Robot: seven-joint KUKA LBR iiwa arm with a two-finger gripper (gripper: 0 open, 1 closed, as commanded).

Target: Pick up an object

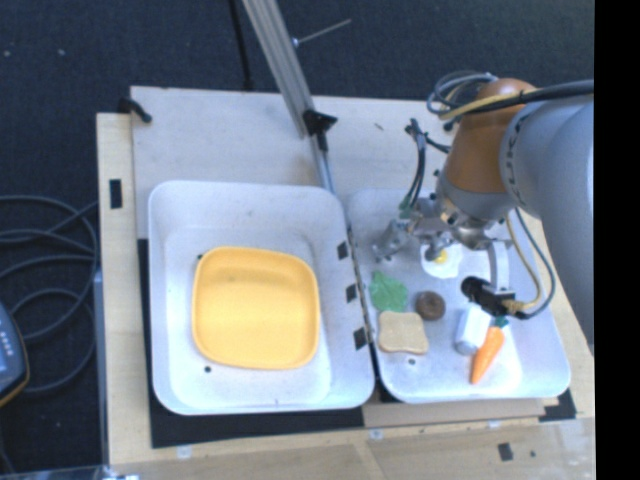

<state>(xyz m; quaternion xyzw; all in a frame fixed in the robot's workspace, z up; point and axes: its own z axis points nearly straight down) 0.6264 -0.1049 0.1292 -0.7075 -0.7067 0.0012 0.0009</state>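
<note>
Currently, pincer (440, 243): I cannot tell its state.
Yellow-white object (441, 261): directly beneath pincer, right bin (545, 373) centre.
Arm (540, 158): wrist bent downward.

green leaf (388, 292), brown puck (431, 305), toast (402, 334), carrot (487, 353) in right bin (545, 368)

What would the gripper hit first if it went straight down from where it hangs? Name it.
Probably the small white and yellow object directly under the gripper, in the right bin; depth is hard to judge from this slanted view.
</note>
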